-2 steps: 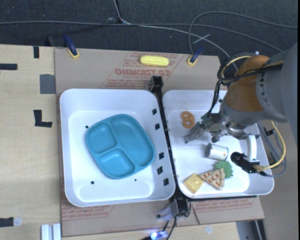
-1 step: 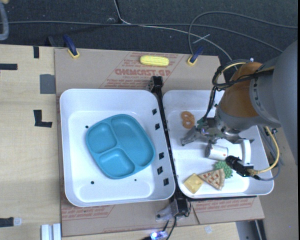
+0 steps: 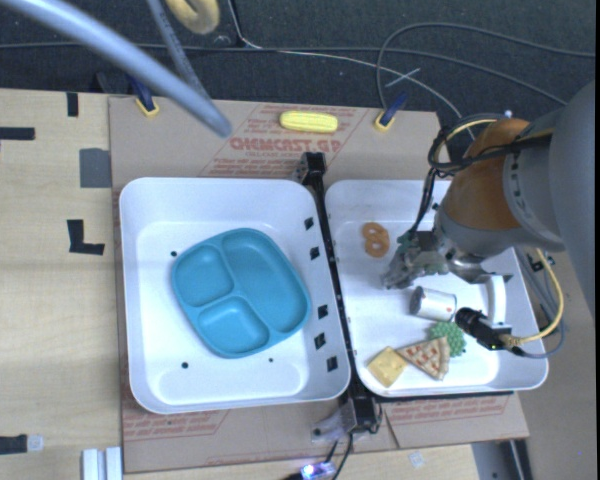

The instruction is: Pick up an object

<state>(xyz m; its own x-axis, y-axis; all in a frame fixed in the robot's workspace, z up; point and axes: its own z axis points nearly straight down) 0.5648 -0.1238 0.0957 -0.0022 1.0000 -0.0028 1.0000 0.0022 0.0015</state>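
One fixed camera above the bench, looking down at a slant.
It takes in both white bins, the left bin and the right bin, from moderately near; the arm enters from the frame's right.

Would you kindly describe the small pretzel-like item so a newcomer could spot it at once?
Start at the right-hand shallow white bin, the one the grey arm reaches into. Look in its upper left part, near the black divider: the small brown ring-shaped pretzel lies alone there, left of the gripper. Unlike the yellow block and the triangular pizza slice at the bottom, it is looped with holes.
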